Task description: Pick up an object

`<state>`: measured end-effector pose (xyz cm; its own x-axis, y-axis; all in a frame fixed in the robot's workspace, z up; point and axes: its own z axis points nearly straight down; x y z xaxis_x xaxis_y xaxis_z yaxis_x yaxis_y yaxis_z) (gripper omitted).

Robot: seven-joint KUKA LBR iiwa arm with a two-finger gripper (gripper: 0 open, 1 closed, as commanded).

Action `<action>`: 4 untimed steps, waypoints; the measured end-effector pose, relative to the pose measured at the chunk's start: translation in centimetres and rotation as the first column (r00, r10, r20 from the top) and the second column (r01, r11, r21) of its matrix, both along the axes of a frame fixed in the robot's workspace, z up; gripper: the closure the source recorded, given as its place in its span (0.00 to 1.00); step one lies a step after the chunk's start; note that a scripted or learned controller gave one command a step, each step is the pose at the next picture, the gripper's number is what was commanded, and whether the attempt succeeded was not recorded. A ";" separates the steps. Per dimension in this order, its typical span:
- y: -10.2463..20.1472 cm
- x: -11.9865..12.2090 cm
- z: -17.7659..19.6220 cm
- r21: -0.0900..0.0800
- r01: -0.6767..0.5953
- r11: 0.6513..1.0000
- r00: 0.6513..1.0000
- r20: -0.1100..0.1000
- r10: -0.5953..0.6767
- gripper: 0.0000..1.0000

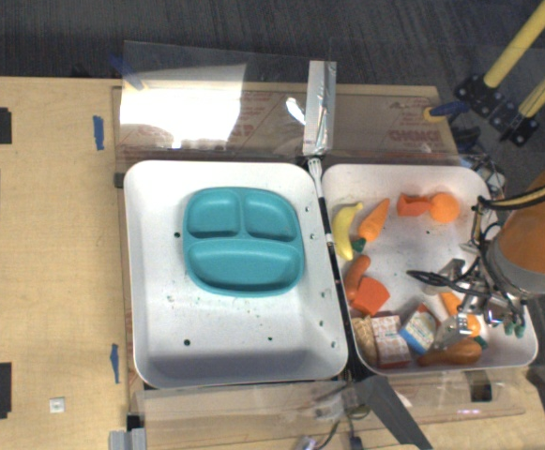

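The right bin (399, 178) holds several toy foods. A yellow banana (345, 230) and an orange carrot (374, 219) lie at its far left. An orange piece (429, 205) rests near the back wall. Red-orange pieces (364, 287) sit at the left side, and small boxes (391, 337) and a brown bun (456, 352) lie along the front wall. My gripper (458, 291) is low over the bin's right front part, above small orange pieces (471, 324). The wrist hides what lies directly under it.
The left bin (150, 279) carries a teal divided plate (244, 240). A clear panel and a taped post (319, 106) stand behind the bins. Yellow-handled tools (521, 36) lie at the back right. The arm's orange band (535, 242) overhangs the right bin's right wall.
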<state>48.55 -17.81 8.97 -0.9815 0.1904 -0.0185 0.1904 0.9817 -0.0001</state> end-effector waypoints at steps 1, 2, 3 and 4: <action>0.0 0.4 1.3 -0.004 -0.002 1.000 1.000 0.012 0.002 1.00; 0.0 0.3 1.2 -0.004 -0.002 1.000 1.000 0.010 0.002 0.00; -2.2 0.0 0.0 -0.001 -0.034 0.999 0.999 0.001 0.034 0.00; -2.8 0.1 0.0 0.000 -0.060 0.998 0.998 0.003 0.060 0.00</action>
<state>48.65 -20.59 8.94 -0.9912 0.1307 -0.0213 0.1307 0.9914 0.0006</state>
